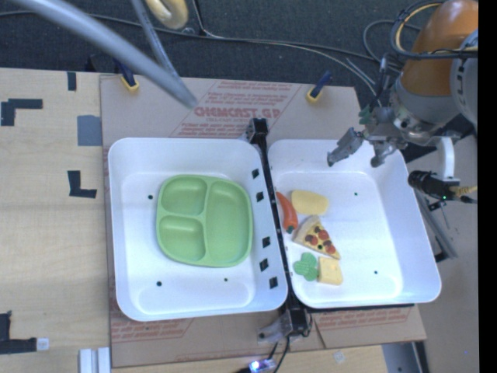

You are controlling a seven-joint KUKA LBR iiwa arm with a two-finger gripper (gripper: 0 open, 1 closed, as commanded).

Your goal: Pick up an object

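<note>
I've got the gripper (359, 152) hovering over the far right part of the right bin (388, 231), jaws spread apart with nothing between them. The toy food sits clustered against the bin's left wall: yellow piece (310, 202), pizza slice (317, 238), orange carrot-like piece (286, 210), green bit (306, 267). The yellow piece is the nearest, lying toward the camera and left of the jaws, long axis roughly left-right. I'd judge the next move is down-left. The green tray (205, 220) is in the left bin (132, 208).
</note>
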